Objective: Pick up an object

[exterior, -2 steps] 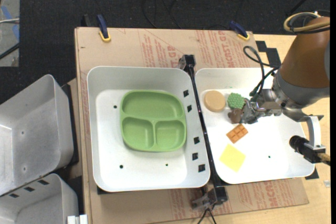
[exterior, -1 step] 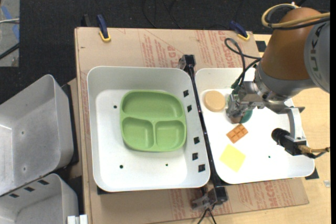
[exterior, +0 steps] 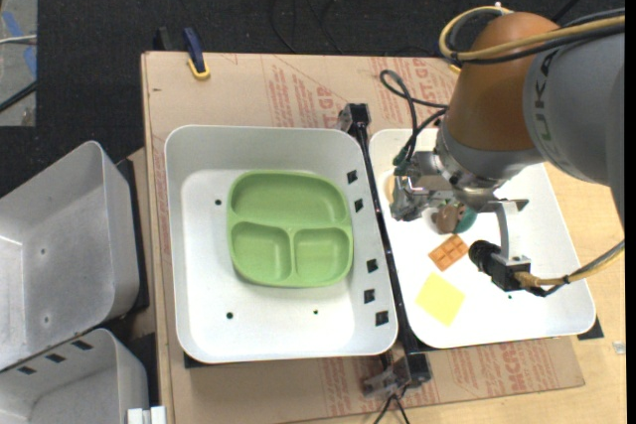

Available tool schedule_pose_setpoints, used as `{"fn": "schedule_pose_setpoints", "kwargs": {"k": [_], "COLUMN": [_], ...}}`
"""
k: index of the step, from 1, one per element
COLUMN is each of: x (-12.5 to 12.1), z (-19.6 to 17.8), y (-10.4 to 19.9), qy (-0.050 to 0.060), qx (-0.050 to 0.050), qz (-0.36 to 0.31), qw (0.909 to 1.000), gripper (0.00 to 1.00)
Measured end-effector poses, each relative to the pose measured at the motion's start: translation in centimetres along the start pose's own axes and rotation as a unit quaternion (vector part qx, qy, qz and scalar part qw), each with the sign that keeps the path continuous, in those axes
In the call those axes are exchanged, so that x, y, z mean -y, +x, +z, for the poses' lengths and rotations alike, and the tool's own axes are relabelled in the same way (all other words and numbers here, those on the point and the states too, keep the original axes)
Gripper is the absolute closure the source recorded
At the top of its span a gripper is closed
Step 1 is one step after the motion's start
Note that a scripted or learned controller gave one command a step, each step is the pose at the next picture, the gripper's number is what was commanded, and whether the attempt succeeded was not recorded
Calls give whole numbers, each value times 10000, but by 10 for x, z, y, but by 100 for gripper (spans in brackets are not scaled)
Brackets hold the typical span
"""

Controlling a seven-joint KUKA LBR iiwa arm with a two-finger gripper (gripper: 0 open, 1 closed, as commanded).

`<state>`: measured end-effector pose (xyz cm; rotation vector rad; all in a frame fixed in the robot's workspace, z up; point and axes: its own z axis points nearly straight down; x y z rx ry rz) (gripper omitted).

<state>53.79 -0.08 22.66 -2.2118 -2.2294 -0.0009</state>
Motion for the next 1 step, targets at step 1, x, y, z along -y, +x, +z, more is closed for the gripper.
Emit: {"fn": "schedule_pose_setpoints", "kwargs": {"k": [1], "x": [-17], "z": [-11], "y": [51], "qy": [-15], "qx": [-4], "qz": [-1], "qw": [10000], "gripper": [100]}}
